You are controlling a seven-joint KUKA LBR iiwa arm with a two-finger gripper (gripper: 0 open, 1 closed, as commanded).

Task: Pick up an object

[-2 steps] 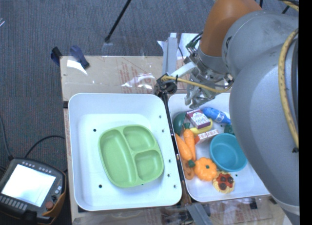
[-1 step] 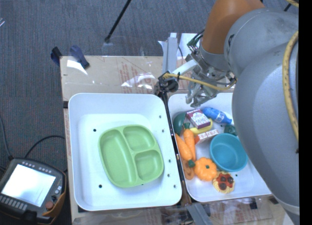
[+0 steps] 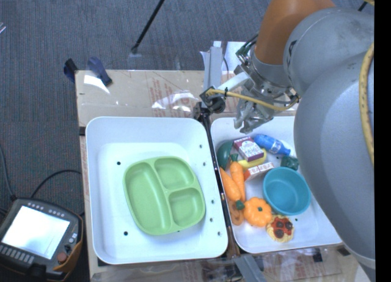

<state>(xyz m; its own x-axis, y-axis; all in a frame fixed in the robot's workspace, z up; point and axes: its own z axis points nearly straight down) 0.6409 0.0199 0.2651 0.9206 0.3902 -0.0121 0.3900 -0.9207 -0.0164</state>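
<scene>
While the gripper [image 3: 252,117] hangs over the right bin [image 3: 317,229], you can't tell its grasp state. Just below it lies the small carton [image 3: 249,150], crowded by blue bottle [image 3: 271,145] and carrots [image 3: 233,180]; a descent here risks jamming against neighbours.

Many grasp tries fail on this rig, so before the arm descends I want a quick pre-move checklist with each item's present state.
1. Claw is over the right bin: ok.
2. Claw free of any object: cannot tell, its tips are too blurred.
3. Target in reach below the claw: ok, the small carton and blue bottle lie just beneath.
4. Target stands apart from its neighbours: not ok, the carton, carrots and blue bowl crowd together.
5. Green tray lies in the left bin, out of the path: ok.
</scene>
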